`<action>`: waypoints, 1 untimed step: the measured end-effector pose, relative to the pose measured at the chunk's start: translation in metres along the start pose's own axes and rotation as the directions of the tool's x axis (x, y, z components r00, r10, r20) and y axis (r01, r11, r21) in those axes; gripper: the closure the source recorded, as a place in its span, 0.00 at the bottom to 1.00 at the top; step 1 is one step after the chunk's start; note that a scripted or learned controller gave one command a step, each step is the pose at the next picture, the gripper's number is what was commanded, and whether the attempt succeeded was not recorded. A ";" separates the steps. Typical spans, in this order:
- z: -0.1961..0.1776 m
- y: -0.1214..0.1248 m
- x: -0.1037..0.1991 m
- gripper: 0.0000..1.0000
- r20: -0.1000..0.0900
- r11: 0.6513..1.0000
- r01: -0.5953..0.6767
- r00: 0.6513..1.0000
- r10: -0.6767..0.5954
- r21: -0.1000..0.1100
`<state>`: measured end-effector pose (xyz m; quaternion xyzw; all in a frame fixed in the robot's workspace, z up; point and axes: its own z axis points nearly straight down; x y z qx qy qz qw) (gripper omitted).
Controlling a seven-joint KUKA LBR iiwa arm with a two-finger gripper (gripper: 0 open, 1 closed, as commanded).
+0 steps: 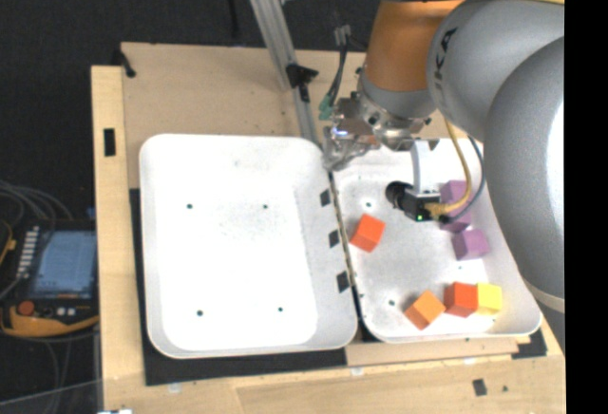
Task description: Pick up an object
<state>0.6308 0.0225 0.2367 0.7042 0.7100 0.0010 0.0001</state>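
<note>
Left bin (228, 241): shallow, white, a few small dark dots on its floor. Just right of it the gripper (340, 144) sits at the back-left corner of the right bin (380, 331), over the rim betw. the two; can't tell if it's wide or narrow. In the right bin: orange cube (368, 233), tilted, alone near the dividing rim, apart from gripper; along the front an orange block (426, 309), red-orange block (462, 298) & yellow block (488, 297) close together; further back, purple block (454, 190) & second purple block (470, 242).
</note>
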 end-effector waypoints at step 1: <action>0.006 0.011 0.043 1.00 0.002 1.000 -0.003 1.000 0.003 -0.002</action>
